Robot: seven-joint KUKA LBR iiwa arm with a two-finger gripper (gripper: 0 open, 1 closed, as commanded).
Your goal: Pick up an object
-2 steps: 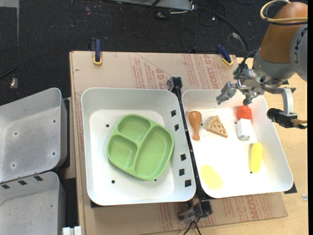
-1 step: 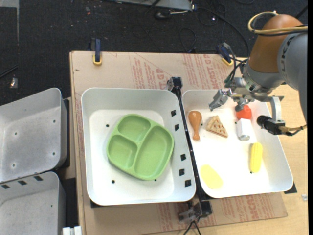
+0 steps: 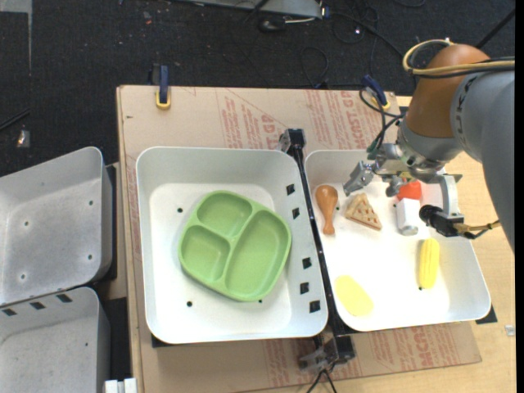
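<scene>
Overhead, the grey KUKA arm reaches in from the right, its orange band above the wrist, and ends over the back of the right bin. The left bin holds a green divided plate lying flat. In the right bin, a yellow corn cob lies near the right wall, a flat yellow piece sits toward the front, a wedge of toast-coloured food lies beside a brown wooden spoon, and a white-and-red bottle rests below the wrist. The gripper hovers above the wedge; its fingers' spread cannot be told, and nothing shows between them.
</scene>
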